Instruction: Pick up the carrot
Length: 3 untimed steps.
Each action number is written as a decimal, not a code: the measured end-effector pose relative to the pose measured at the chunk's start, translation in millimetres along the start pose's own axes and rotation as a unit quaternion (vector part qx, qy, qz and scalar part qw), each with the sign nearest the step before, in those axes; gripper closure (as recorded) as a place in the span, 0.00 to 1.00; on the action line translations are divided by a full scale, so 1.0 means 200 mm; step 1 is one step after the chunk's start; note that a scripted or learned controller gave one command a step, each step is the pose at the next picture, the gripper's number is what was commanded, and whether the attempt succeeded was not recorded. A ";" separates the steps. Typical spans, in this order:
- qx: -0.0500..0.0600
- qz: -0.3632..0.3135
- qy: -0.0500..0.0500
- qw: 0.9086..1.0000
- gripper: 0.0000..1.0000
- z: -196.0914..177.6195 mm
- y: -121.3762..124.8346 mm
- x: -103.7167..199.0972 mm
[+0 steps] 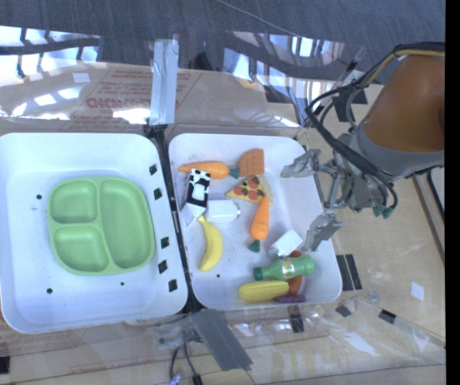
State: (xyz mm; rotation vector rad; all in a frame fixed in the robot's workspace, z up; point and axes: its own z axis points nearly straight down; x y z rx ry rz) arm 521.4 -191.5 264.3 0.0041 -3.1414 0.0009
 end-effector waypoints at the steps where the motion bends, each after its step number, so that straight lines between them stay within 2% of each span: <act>1: -0.003 -0.060 0.005 0.998 0.00 0.67 0.02 -0.02; 2: 0.000 0.069 -0.003 0.998 0.00 0.85 -0.04 -0.10; 3: 0.000 0.064 -0.003 0.998 1.00 0.79 -0.03 -0.11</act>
